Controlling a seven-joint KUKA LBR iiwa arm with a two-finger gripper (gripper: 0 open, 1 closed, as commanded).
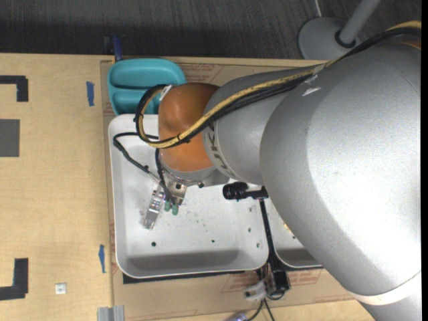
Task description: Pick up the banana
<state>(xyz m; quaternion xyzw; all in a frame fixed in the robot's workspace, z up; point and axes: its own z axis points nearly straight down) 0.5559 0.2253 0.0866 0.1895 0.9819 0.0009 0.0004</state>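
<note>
Whether the jaws are parted or closed I cannot tell from this angle; the gripper (pixel 160 214) is small and half hidden under the wrist. It hangs low over the floor of the left bin (pixel 124 246), towards that bin's left half, its silvery end slanting down and to the left, with a bit of green just beside it.

Above it sits the orange band (pixel 184 129) of the arm (pixel 334 159), whose big grey body reaches in from the right and covers nearly all of the right bin (pixel 297 261), leaving a thin strip of white rim showing near the bottom. Black and yellow cables (pixel 150 136) loop around the band and trail back along the arm. A black knob (pixel 234 192) juts out under the wrist.

Where the banana lies I cannot tell, nor which way its long axis runs.

The left bin's floor carries a scatter of small dark specks (pixel 200 221). A teal object (pixel 142 79) sits touching the far edge of that bin, partly behind the band. The tan bench (pixel 53 179) to the left has black tape marks (pixel 17 89) and short blue tape strips (pixel 90 93). A grey stand (pixel 328 35) rises at the upper right.
</note>
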